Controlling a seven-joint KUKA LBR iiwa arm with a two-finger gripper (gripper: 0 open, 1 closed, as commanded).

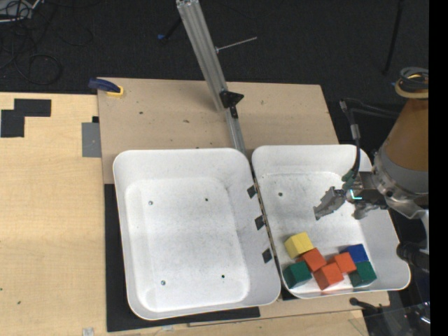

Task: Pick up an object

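1. Blocks, assorted colours: a cluster lay in the near corner of the right bin (329, 161), toward the camera. None was between the gripper's fingers.
2. Yellow block (299, 244): at the left of the cluster, nearest the divide between the bins.
3. Orange block (314, 259): just beside the yellow block, on its near-right side, apparently touching it.
4. Second orange block (328, 276): directly below the first, at the near edge of the cluster.
5. Third orange block (344, 262): right of the other two, close against them.
6. Green block (298, 274): at the near-left of the cluster, beneath the yellow block as viewed.
7. Blue block (358, 253): at the right of the cluster, behind the third orange block.
8. Second green block (363, 277): at the far right of the cluster, near the bin's right wall.
9. Gripper (326, 206): hung above the middle of the right bin, fingers pointing left, apart from the cluster and holding nothing. Whether its fingers were spread or closed could not be told.
10. Arm (409, 145): grey with an orange band, entered from the right.
11. Left bin (182, 163): white, set beside the right bin.
12. Aluminium rail (206, 51): slanted across the bench behind the bins.
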